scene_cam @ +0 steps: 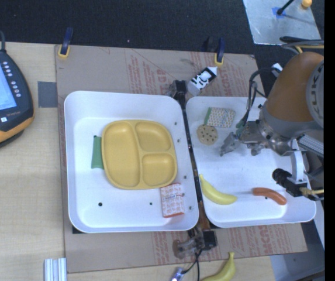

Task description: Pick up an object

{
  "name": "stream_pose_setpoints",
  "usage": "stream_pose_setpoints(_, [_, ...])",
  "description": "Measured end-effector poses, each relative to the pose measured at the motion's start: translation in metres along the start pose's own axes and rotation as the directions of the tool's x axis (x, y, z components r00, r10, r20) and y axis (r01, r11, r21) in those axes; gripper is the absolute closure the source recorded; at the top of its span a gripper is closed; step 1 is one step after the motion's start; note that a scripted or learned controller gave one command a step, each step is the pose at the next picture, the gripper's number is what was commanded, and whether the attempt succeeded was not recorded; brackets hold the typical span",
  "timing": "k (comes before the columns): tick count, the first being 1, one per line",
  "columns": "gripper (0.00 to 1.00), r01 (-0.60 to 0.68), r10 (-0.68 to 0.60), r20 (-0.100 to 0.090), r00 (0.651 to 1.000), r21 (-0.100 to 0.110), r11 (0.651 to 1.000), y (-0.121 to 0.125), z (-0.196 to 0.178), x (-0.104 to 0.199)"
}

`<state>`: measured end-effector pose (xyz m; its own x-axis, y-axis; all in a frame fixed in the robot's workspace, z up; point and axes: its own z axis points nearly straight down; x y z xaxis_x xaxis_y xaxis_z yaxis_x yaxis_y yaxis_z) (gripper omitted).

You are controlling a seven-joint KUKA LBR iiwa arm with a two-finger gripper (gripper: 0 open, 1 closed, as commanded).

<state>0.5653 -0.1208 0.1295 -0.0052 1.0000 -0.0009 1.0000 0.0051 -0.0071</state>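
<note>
Over the right bin I see my arm reaching in from the right side, w/ the hand low above the bin floor, near the upper middle. Its grey fingers point to the left; if they are spread or pressed together I cannot tell from this angle, and I see nothing between them.

Things I could pick are mostly in the right bin: a round cookie just left of the hand, a speckled card above it, a banana at the lower left against the bin wall, and a sausage at the lower right. Cookie is the nearest to the hand, so I judge it is the likely target, but the hand is not touching it yet.

Left bin holds a yellow tray w/ three compartments, lying on a green piece, and a small packet leaning at the lower right wall. I think these are there as other choices, approx. out of the present reach.

Both bins sit on cardboard clamped to the table, I suppose so they do not slide when the hand pushes. A second banana lies outside the bins, at the bottom.
</note>
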Motion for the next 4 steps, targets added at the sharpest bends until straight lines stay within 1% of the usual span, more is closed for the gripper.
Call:
stream_pose_setpoints(1, [0.00, 0.001, -0.001, -0.001, 1.000, 0.001, 1.000, 0.010, 0.038, -0.003])
stream_pose_setpoints(2, [0.00, 0.000, 0.000, -0.001, 1.000, -0.003, 1.000, 0.068, 0.037, 0.018])
stream_pose_setpoints(3, [0.00, -0.003, 0.003, -0.002, 1.000, -0.005, 1.000, 0.091, 0.037, -0.003])
stream_pose_setpoints(4, [1.00, 0.000, 0.000, -0.003, 1.000, -0.006, 1.000, 0.092, 0.025, -0.003])
